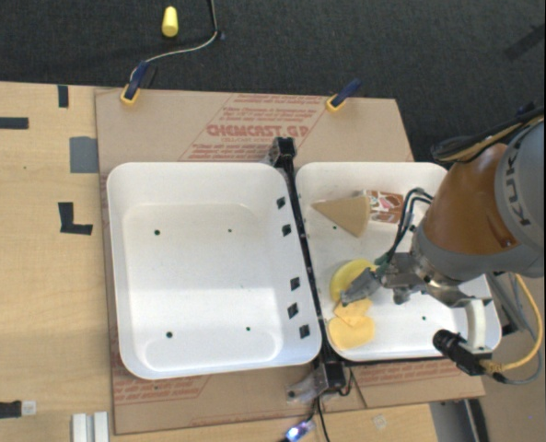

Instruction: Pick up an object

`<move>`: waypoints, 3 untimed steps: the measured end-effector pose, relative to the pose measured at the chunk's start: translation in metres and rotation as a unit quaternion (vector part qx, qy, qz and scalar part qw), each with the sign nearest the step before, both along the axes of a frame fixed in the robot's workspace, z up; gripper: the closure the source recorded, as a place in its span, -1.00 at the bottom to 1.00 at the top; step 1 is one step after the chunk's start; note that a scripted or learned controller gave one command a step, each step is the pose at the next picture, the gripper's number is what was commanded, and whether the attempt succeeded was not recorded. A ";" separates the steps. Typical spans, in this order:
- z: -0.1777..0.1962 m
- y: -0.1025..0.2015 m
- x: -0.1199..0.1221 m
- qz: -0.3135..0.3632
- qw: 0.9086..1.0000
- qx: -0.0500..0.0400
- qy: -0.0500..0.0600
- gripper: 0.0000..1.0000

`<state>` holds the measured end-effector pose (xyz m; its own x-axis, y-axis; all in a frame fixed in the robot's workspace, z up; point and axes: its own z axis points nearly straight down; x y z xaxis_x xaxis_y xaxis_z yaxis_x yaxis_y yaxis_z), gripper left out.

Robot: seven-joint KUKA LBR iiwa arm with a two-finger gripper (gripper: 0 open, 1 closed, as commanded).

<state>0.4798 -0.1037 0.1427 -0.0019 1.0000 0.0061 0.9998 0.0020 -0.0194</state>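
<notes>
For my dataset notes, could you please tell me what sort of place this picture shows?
Probably a robotics lab's grasping test bench: two shallow white bins, left bin and right bin, sit on a clamped cardboard sheet, and a grey-and-orange arm reaches over yellow objects.

Counter (33,247): two shallow white bins side by side on a cardboard sheet (254,127), left bin (199,265) and right bin (411,334). Right bin contents: a tan wedge-shaped piece (344,212) beside a brown-and-white packet (384,205) near the far wall, and two yellow objects, one round (350,274) and one pale (352,326). Arm with orange band (466,212) reaches into the right bin, its pincer (363,288) at the round yellow object.
</notes>
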 end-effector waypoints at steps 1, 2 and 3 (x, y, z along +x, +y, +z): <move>-0.064 -0.024 0.054 -0.001 1.000 -0.002 -0.005 -1.00; -0.060 -0.008 0.112 0.001 1.000 -0.003 -0.009 -1.00; -0.061 0.011 0.190 0.002 1.000 -0.004 -0.007 -1.00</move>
